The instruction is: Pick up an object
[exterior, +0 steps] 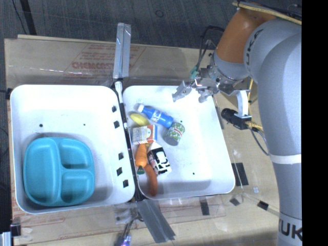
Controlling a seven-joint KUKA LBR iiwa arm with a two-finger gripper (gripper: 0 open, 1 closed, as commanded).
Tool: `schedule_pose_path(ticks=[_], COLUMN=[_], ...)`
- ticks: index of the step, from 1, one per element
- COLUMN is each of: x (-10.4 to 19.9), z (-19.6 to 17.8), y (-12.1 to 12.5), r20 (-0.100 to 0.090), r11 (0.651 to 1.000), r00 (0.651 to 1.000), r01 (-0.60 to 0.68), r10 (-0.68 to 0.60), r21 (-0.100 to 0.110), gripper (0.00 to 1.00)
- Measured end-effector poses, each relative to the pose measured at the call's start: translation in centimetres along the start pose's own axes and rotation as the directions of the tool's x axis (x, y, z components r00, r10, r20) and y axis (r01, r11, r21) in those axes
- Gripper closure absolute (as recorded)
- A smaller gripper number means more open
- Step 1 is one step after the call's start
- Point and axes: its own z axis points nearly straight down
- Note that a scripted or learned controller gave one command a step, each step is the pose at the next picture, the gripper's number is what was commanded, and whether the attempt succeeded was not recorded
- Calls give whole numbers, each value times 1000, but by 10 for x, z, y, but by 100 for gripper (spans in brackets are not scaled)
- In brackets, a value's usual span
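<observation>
While my arm reaches in from the right, my jaws hang over the far edge of the right bin, near its upper rim. They look spread apart with nothing between them, though the fingers are small and partly blurred here, so I hedge on how wide they stand.

Every loose thing lies on the near side of my jaws, down toward the bin's left half. Closest to them is a blue bottle, lying on its side, slanting away from my jaws and apart from them. Just beyond its far end sits a yellow piece, touching or nearly touching the bottle. A small round can with a green label lies just beside the bottle's nearer end, tilted on its side. Farther from my jaws is a white packet with red print, and below it an orange carrot-shaped piece beside a black-and-white box. A brownish long piece lies farthest from me, against the divider.

Well apart from my jaws, across the divider, the left bin holds a blue sectioned tray. Both bins rest on the tabletop.
</observation>
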Motion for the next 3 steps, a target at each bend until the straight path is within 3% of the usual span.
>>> schedule_pose_path(ticks=[1,2,3], x=[-5,-6,34], z=[92,82,-1], y=[-86,-86,-47], r20=[0,0,1], r11=[999,999,995], r00=[999,999,995], r01=[38,44,102], r10=[-38,-44,-102], r21=[0,1,-4], gripper=[0,100,100])
